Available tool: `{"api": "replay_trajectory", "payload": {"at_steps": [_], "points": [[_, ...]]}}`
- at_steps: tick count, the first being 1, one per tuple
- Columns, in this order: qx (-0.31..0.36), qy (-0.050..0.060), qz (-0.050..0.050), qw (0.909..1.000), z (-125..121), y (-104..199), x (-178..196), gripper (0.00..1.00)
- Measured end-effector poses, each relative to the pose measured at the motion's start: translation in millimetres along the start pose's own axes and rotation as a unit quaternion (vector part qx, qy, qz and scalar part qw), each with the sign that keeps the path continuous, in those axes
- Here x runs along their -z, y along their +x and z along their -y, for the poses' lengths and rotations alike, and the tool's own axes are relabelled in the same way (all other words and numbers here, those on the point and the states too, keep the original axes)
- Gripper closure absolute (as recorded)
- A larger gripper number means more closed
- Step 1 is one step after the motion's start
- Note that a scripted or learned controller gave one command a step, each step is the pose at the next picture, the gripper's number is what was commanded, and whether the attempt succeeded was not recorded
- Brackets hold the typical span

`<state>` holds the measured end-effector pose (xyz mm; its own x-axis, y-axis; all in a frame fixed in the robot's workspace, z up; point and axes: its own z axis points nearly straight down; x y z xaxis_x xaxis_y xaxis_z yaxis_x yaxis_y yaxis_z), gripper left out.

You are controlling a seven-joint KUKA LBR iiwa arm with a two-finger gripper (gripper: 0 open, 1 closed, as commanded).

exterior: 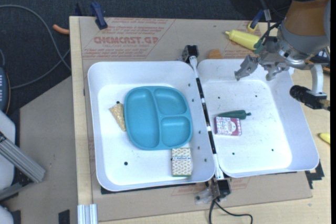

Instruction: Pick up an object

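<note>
The gripper (pixel 257 68) hangs with its fingers spread wide and nothing between them, over the right bin's (pixel 294 128) far edge. Below it, well apart, a dark green marker (pixel 232 114) lies with its long axis left-right, tip rightward, touching a red packet (pixel 228 126).

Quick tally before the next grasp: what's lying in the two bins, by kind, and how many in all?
Blue divided plate: 1
Small patterned box: 1
Tan sponge-like piece: 1
Dark green marker: 1
Small red packet: 1
Total: 5, three in the left bin, two in the right bin.
</note>
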<state>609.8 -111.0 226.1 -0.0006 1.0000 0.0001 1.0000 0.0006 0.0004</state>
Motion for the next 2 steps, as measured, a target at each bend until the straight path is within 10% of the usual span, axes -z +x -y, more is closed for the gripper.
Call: {"api": "replay_trajectory", "payload": {"at_steps": [2], "points": [[-0.001,0.0,0.0,1.0,46.8,6.6,-141.7,0.0]]}}
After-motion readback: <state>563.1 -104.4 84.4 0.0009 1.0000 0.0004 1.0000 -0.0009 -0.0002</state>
